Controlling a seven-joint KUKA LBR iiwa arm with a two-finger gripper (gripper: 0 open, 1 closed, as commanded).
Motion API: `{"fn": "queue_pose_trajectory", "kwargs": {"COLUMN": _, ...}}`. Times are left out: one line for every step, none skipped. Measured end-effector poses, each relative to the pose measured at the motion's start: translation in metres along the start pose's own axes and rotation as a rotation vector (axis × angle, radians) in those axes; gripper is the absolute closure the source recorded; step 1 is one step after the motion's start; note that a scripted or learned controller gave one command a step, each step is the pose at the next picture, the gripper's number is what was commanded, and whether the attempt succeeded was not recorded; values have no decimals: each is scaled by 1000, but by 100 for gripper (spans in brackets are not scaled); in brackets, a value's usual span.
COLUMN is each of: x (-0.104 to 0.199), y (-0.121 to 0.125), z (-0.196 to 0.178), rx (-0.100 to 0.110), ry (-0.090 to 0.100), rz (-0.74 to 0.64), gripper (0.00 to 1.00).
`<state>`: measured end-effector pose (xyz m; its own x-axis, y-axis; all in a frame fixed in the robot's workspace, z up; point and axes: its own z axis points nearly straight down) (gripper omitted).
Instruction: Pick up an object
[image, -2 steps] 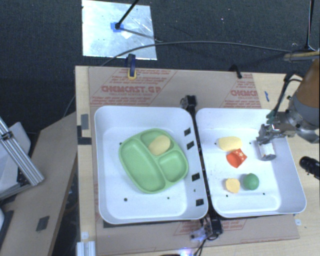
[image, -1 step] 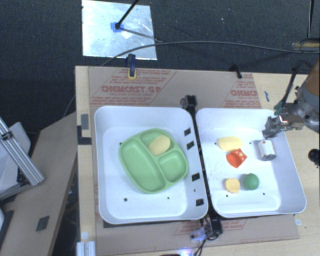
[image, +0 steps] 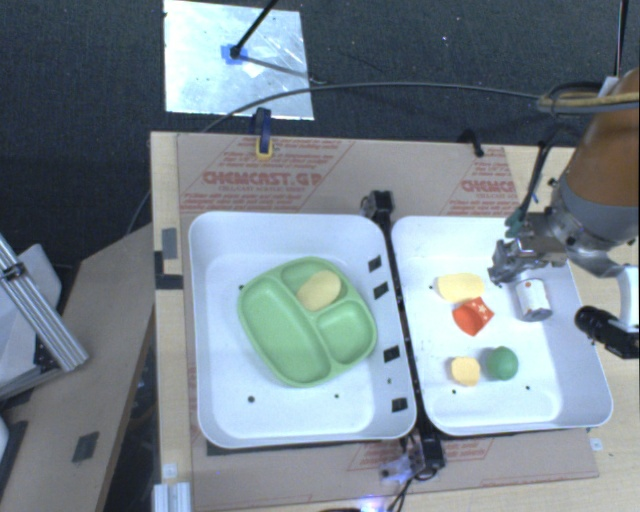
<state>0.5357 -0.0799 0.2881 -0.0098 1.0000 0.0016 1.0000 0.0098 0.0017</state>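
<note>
In the right bin (image: 560, 405) lie a yellow piece (image: 460, 287), a red piece (image: 473, 316), a small yellow-orange piece (image: 465, 371), a green ball (image: 501, 362) and a small white cylinder (image: 532, 299). My gripper (image: 513, 262) hangs over the bin's upper right part, just right of the yellow piece and above the white cylinder. Nothing shows between its fingers. In the left bin a green divided plate (image: 290, 345) carries a pale yellow object (image: 320, 291) in its upper compartment.
The two white bins, with the left bin (image: 220, 300) beside the right one, sit on a cardboard sheet (image: 300, 170). A black clamp bar (image: 395, 310) runs between them. The orange-banded arm (image: 605, 150) reaches in from the right. A black part (image: 605, 330) juts over the right bin's edge.
</note>
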Motion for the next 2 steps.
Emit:
{"fn": "queue_pose_trajectory", "kwargs": {"x": 52, "y": -2, "z": 22, "rx": 0, "ry": 0, "rz": 1, "gripper": 100}}
{"fn": "queue_pose_trajectory", "kwargs": {"x": 107, "y": -10, "z": 40, "rx": 1, "ry": 1, "rz": 0, "gripper": 100}}
